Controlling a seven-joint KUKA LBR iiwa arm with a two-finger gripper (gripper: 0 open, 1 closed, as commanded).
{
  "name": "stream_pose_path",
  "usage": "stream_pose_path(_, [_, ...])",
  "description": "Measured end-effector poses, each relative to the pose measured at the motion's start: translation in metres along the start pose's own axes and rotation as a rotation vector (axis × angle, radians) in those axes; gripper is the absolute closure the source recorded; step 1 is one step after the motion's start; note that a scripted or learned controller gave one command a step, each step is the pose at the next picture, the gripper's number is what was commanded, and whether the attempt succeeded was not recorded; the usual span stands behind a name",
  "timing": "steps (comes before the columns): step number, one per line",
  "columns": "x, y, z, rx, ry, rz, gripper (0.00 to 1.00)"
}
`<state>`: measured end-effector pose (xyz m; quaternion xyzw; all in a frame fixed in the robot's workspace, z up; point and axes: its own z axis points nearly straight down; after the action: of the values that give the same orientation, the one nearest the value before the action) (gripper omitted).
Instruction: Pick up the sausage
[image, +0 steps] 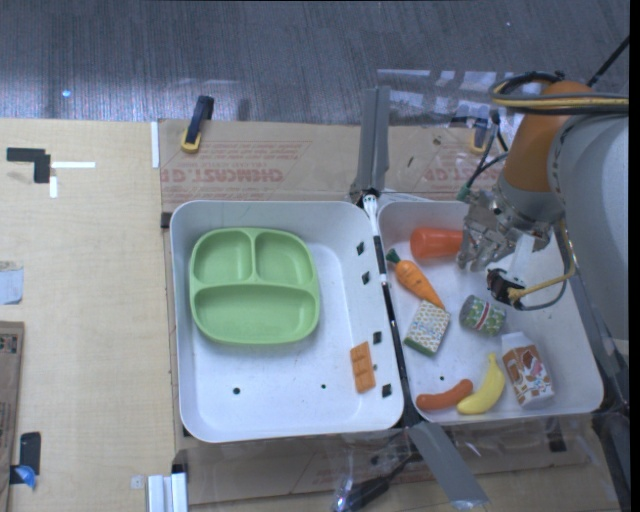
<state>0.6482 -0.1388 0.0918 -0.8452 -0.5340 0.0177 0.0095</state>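
Sausage (443, 395): red, lying at the near rim of the right bin (575, 405), well below the tool, touching the banana (483, 388).
Arm: grey with an orange band, reaching in from the right, wrist bent down over the bin's far part.
Tool (480, 252): hanging just right of the red pepper (437, 242); fingers pointed down, grip state cannot be told.
Around: green can (483, 315) just below the tool; carrot (417, 280) and patterned box (428, 327) down-left of it; juice carton (526, 373) farther down, right of the banana.
Left bin (200, 400): well left of the tool, holding a green divided plate (255, 286) and an orange block (362, 367).
Worktop (75, 300): pale wood, cardboard behind the bins.
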Motion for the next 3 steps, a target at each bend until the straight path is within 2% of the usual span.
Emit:
stream_pose_path(1, [0.0, 0.0, 0.0, 0.0, 0.0, 0.0, 0.0])
stream_pose_path(2, [0.017, 0.002, -0.026, -0.031, 0.016, -0.044, 0.0])
stream_pose_path(3, [0.006, 0.015, -0.015, -0.046, 0.024, -0.079, 0.0])
